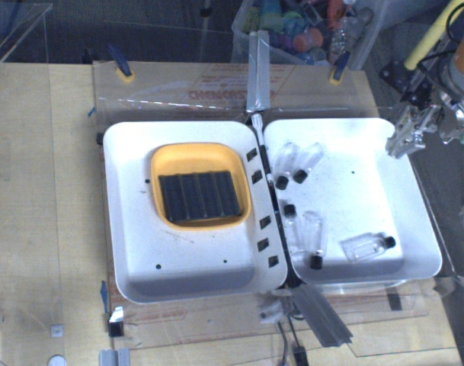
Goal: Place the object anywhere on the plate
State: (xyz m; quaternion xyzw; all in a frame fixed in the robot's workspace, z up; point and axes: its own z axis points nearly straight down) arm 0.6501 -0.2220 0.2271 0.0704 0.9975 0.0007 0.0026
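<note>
Camera view: I am looking down at a slant on two white bins side by side.
Left bin [132, 204]: it is holding the yellow plate [200, 155] with a dark ribbed insert [199, 197] lying in it; nothing is resting on the plate yet.
Right bin [384, 204]: it is carrying several clear vials with black caps; two [296, 162] are lying far and left by the divider, one [312, 239] is near the middle, and one [366, 245] is lying nearest the right rim.
Gripper [405, 139]: I am seeing it hovering at the far right edge of the right bin, apart from every vial; I cannot tell how its jaws are standing.
Key relation: the rightmost vial is lying nearer to me and slightly left of the gripper, long axis running roughly left to right, cap to the right.
My reading: I am judging the pick as not yet made; the plate is waiting well to the left.
</note>
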